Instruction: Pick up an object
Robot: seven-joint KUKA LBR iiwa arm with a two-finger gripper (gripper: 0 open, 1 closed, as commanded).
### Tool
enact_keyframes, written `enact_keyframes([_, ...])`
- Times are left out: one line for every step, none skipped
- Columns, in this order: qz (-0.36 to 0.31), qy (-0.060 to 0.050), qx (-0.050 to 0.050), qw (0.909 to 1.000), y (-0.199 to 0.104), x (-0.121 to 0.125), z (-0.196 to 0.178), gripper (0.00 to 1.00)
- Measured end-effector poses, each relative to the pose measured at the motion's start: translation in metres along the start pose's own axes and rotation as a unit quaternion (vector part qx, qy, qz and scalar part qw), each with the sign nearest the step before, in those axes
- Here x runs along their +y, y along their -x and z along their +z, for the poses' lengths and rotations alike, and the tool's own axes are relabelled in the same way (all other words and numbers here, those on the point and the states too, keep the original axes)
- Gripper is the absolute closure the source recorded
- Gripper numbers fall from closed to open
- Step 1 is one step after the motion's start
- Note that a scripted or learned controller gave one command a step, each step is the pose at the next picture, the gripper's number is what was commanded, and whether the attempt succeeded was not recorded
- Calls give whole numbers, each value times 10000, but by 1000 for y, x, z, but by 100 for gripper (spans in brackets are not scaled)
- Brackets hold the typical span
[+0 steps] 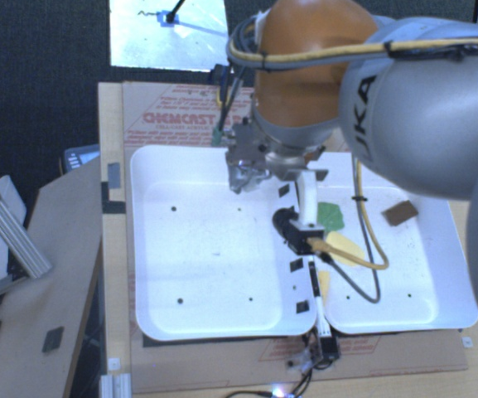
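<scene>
My gripper [242, 177] hangs over the far right part of the left bin [160, 247], near the wall shared with the right bin. A green flat piece [332, 215] lies in the right bin [437, 305] just right of that wall. A yellow piece [344, 248] lies right in front of it, partly crossed by the cable. A small brown block [400, 213] rests further right in the same bin. None of these touches the gripper, and nothing shows in its grasp.
The grey arm with its orange band [313, 56] covers the far right of the scene. A cardboard sheet [172, 114] lies under the bins. A pale side table [40, 305] stands to the left.
</scene>
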State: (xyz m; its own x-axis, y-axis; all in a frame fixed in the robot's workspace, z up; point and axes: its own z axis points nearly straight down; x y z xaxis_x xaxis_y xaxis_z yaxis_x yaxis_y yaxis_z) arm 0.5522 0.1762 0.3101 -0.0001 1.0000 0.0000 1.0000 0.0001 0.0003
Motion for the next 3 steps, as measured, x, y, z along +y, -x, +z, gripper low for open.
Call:
enact_keyframes([-29, -34, -1, 10000, -30, -47, 66, 100])
enact_keyframes([-34, -15, 6, 10000, -60, -67, 85, 100])
enact_keyframes([-3, 9, 5, 10000, -51, -65, 73, 100])
